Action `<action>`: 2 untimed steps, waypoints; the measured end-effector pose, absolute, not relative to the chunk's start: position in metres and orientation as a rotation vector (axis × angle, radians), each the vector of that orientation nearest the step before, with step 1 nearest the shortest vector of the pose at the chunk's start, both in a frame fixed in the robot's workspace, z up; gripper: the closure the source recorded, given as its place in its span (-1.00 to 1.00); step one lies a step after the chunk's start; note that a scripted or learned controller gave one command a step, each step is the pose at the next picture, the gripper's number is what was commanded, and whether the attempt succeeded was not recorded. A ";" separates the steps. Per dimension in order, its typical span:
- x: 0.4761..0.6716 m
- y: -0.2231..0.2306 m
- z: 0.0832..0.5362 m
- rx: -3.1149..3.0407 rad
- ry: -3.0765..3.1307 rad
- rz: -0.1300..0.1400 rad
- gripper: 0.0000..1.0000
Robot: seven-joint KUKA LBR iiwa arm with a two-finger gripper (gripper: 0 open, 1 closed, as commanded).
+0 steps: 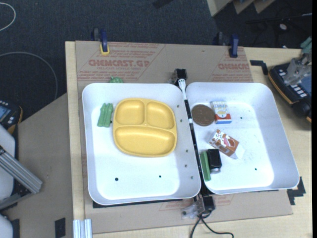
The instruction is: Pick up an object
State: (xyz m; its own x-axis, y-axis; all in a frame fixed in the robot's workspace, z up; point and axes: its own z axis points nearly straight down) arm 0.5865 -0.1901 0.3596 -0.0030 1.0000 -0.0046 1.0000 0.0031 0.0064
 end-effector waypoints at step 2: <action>0.609 -0.214 0.181 2.225 2.231 -0.005 1.00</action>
